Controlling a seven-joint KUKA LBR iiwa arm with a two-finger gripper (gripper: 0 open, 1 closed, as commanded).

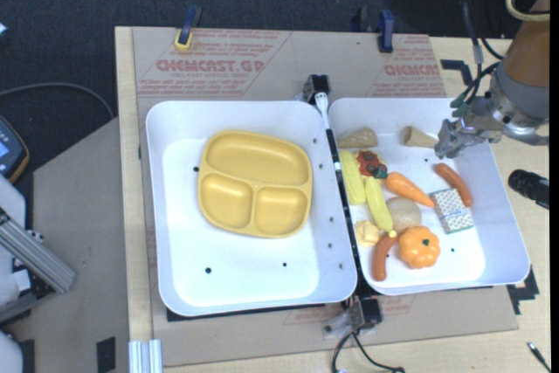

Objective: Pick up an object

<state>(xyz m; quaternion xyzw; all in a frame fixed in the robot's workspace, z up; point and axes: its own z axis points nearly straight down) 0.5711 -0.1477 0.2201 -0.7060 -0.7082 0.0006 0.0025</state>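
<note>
A yellow plate (255, 183) fills the left bin (175, 214). Toy food crowds the right bin (498, 249). The gripper (454, 141) hovers near that bin's back edge, above a sausage (454, 183), holding nothing; its opening cannot be told. Descend straight, centred on 1 item.

Camera, single, fixed: looked down on my bench (262, 57) at a slant from above, moderately near, both white bins in frame; I entered from right.

Bench (262, 57) under two white bins (175, 214)
</note>
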